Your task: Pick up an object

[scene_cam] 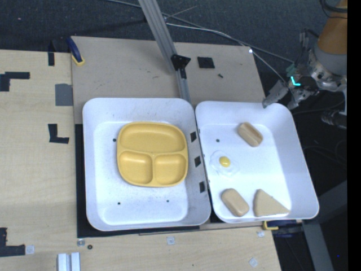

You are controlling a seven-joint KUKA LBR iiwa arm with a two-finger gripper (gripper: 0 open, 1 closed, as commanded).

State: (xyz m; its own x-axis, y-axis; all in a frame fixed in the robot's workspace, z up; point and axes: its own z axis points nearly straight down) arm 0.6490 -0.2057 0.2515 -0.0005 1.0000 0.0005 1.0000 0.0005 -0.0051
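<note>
On the pale wooden desk, above dark carpet, two white bins are set side by side. Within the right bin a bread roll is laid near the far wall, its long axis slanted toward the near-right corner. The tool is seen just beyond the far-right corner; its opening cannot be told.

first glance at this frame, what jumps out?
The yellow divided plate in the middle of the left bin draws the eye first. The right bin holds small food pieces: a bread roll near the top, a fried egg in the centre, another roll and a tan wedge along the bottom. The gripper sits at that bin's top right corner, away from all of them.
</note>
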